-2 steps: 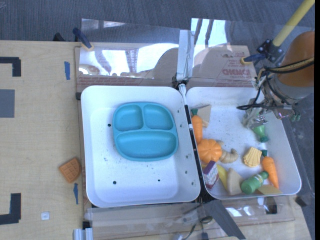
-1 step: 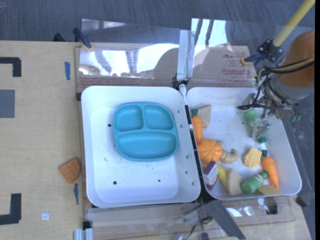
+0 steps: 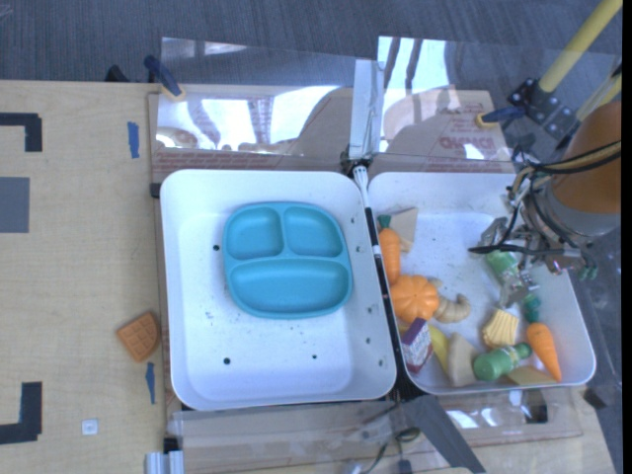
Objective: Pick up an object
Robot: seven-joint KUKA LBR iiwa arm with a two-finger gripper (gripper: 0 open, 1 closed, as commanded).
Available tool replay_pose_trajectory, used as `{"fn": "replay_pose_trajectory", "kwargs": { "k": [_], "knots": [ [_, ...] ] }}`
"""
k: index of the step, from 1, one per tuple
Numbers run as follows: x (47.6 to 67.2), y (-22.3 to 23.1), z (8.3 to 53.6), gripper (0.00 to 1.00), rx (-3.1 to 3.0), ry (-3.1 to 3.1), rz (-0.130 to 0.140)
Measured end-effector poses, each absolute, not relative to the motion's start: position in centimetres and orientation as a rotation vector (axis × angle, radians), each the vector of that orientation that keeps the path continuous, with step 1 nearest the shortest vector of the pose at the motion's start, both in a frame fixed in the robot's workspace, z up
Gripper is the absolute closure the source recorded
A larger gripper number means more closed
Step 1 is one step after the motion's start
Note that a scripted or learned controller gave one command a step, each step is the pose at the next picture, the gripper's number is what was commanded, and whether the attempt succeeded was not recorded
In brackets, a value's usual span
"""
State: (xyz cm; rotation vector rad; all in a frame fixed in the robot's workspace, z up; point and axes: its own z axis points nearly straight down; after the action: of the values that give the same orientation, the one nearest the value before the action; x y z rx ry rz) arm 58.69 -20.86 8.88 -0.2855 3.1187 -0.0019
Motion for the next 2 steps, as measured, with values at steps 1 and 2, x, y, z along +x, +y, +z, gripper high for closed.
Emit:
{"fn": "replay_pose_trajectory", "kwargs": {
  "k": [1, 2],
  "knots": [
    [58.7, -21.8, 8.9, 0.0, -0.276, 3.116, -0.004],
    [59.7, -22.2, 8.8, 0.0, -0.341, 3.111, -0.006]
  ]
}}
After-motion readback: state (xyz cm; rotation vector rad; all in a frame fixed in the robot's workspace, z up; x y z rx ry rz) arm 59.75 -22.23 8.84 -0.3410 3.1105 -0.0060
